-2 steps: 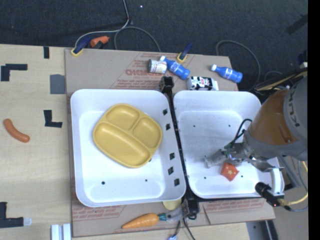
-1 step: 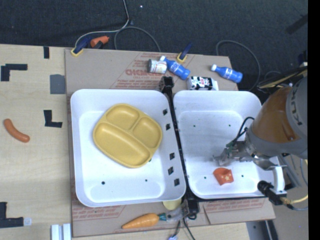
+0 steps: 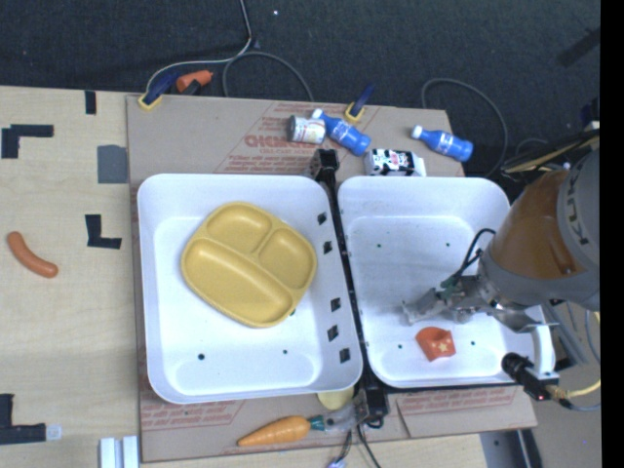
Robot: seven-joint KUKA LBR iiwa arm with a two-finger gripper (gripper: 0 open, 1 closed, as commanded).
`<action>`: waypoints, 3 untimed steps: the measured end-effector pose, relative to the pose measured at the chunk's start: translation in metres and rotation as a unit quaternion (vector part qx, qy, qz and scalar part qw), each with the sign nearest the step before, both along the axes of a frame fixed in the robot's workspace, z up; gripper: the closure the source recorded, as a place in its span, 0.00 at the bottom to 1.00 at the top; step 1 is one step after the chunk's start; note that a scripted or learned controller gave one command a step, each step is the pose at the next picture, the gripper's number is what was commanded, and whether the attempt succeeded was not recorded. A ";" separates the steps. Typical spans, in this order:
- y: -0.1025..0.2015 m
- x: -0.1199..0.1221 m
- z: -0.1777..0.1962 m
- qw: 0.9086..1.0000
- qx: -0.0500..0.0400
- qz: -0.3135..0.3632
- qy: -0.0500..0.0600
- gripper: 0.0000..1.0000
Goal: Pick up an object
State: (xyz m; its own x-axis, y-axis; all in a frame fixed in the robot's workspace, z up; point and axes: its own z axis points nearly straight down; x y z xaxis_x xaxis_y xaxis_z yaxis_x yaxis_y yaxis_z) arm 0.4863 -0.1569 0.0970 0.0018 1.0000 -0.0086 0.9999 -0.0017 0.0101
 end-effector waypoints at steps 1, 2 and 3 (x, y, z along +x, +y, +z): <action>0.056 0.090 -0.006 1.000 0.005 0.006 0.003 0.00; 0.032 0.002 -0.010 1.000 0.003 0.000 0.001 0.00; 0.036 0.106 0.023 1.000 0.003 0.004 0.000 0.00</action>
